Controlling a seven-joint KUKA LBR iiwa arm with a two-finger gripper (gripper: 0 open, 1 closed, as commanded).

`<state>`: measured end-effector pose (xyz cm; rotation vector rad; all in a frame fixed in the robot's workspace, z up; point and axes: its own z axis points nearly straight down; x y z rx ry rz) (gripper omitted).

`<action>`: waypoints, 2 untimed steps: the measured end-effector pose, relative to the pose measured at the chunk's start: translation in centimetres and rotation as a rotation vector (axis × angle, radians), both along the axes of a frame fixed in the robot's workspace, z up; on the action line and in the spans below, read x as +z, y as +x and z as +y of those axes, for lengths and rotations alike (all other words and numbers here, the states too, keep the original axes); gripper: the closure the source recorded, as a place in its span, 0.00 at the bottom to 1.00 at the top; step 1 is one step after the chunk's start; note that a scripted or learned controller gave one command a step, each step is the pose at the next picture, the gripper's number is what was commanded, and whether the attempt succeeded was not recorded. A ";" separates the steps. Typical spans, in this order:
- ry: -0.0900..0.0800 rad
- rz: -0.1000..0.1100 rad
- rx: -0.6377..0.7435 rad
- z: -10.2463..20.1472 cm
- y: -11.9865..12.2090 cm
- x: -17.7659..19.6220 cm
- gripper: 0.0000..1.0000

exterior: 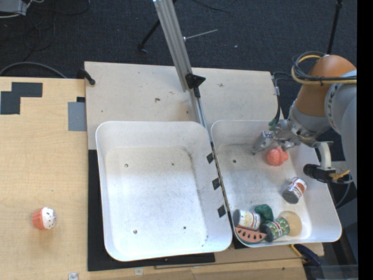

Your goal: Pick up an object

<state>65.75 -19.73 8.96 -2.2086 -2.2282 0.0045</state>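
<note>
- The arm (326, 92) comes in from the right side and bends down over the right bin (245, 134).
- The gripper (273, 140) is low in the upper part of this bin, and its metal fingers (261, 144) point to the left.
- I cannot tell if the jaws are wide or narrow; they are small and partly hidden under the wrist.
- A red ball (277, 156) lies just below the gripper, touching it or very near to it. It is not clear that the ball is between the fingers.
- A small can (295, 189) with a red and white label lies on its side lower in the same bin, apart from the ball.
- In the lower corner of the right bin there is a group of things close together: a jar (249, 219), a dark green thing (263, 210), a green can (276, 228), a tan round thing (293, 221) and a watermelon slice (249, 235).
- The left bin (116, 134) stands beside the right one, and their edges touch in the middle.
- A small red and white toy (44, 219) lies on the wooden table (35, 156) at the left, well apart from both bins.
</note>
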 end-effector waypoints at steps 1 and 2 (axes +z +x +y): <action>-0.001 -0.003 0.003 0.0 0.1 1.2 1.00; -0.002 -0.009 -0.002 0.5 -0.6 7.0 1.00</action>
